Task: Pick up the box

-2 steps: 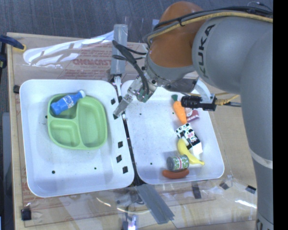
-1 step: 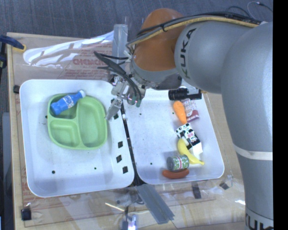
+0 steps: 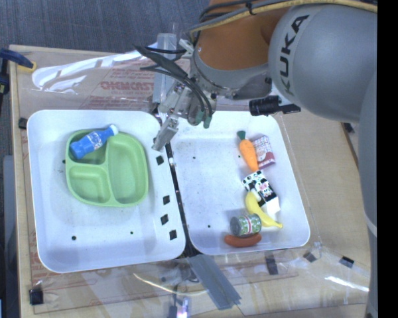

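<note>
The gripper (image 3: pixel 167 132) is hanging with nothing in it over the rim between the bins, fingers looking nearly together. The box (image 3: pixel 261 189) is waiting in the right bin (image 3: pixel 212 197), touching the banana (image 3: pixel 259 212).

You see a pale wooden counter (image 3: pixel 331 158) under clear plastic sheeting (image 3: pixel 73 75), with dark grey ribbed flooring (image 3: pixel 86 12) beyond and a blue clamp (image 3: pixel 16 58) at its left corner.

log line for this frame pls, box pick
phase: approach | end effector: over bin divider, top edge | box: right bin, between carrot and banana, not held
</note>
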Tool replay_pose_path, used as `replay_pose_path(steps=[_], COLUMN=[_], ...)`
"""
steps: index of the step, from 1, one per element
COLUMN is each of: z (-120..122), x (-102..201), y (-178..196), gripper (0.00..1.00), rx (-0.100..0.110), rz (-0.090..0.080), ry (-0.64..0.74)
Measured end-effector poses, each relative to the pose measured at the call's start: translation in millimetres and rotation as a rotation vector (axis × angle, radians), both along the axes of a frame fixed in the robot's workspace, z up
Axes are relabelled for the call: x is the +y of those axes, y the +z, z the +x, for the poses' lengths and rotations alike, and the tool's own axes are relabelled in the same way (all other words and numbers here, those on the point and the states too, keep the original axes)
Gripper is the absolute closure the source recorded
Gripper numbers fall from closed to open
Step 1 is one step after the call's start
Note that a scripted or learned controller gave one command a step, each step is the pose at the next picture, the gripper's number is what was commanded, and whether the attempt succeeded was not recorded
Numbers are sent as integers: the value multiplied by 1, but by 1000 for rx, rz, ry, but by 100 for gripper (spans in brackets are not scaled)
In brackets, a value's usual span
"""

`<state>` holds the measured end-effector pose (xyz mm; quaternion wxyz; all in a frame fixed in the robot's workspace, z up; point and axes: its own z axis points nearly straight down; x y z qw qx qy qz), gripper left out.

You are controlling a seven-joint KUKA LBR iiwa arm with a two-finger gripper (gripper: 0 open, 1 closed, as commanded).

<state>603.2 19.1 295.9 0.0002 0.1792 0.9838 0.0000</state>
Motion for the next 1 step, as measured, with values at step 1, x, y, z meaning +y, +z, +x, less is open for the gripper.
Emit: replay_pose_path(steps=[1], z=[-7], x=[22], y=[2], gripper=[0], rx=[4], rz=[0], ry=[189])
